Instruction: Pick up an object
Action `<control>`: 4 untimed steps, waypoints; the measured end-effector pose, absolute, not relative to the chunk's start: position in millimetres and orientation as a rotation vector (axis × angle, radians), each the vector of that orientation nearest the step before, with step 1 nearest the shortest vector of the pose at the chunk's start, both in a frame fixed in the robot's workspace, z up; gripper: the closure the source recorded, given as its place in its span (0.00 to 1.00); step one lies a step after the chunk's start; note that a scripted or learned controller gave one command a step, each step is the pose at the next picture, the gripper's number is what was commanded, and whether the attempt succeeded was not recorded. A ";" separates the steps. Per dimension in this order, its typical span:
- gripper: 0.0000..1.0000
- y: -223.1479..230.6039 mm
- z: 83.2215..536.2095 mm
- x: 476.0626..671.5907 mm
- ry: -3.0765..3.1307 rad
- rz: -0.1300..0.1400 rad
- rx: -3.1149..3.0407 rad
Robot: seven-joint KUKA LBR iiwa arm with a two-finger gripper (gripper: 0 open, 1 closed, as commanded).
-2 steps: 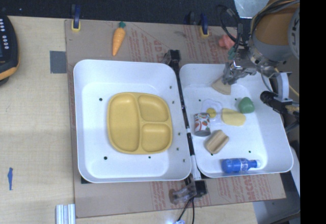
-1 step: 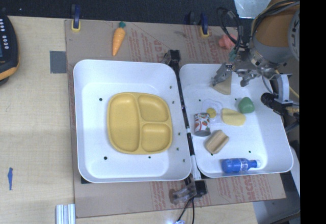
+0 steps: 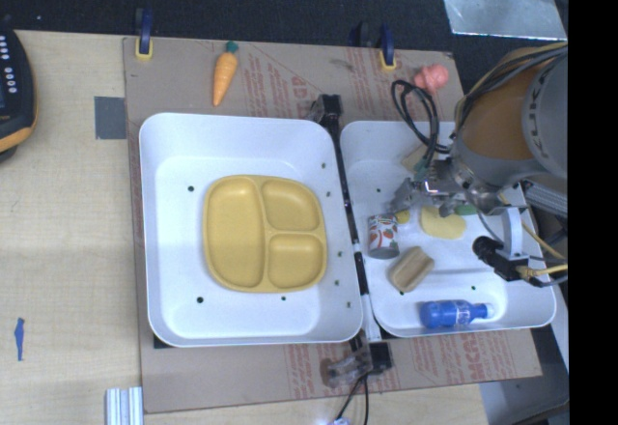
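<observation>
The left bin (image 3: 164,220) is holding a yellow divided plate (image 3: 264,233) at centre. The right bin (image 3: 386,317) is carrying the arm (image 3: 507,124), reaching in from 3 o'clock. The gripper (image 3: 425,193) is hovering above a pale yellow piece (image 3: 443,225); grip state: cannot tell. A blue bottle (image 3: 452,314) is lying at 6 o'clock, long axis 9-to-3, cap pointing to 3. A tan block (image 3: 410,269) is sitting just above it, tilted toward 2 o'clock. A small can (image 3: 383,236) is standing at 9 o'clock.

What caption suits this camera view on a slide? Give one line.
Arm's end effector hovers in the right bin above a can, block and blue bottle; yellow tray fills the left bin.
</observation>
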State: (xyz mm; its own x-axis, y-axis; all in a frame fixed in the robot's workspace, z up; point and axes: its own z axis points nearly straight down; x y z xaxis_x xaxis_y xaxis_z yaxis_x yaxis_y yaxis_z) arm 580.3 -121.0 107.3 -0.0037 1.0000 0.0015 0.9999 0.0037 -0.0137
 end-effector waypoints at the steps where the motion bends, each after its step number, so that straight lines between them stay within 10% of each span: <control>1: 0.00 -150.7 91.7 626.3 -2.229 0.000 -2.218; 2: 0.00 -136.9 92.5 657.8 -2.229 -0.001 -2.215; 3: 0.00 -195.1 92.6 656.1 -2.223 0.003 -2.222; 4: 0.00 -152.9 92.0 656.1 -2.226 0.006 -2.211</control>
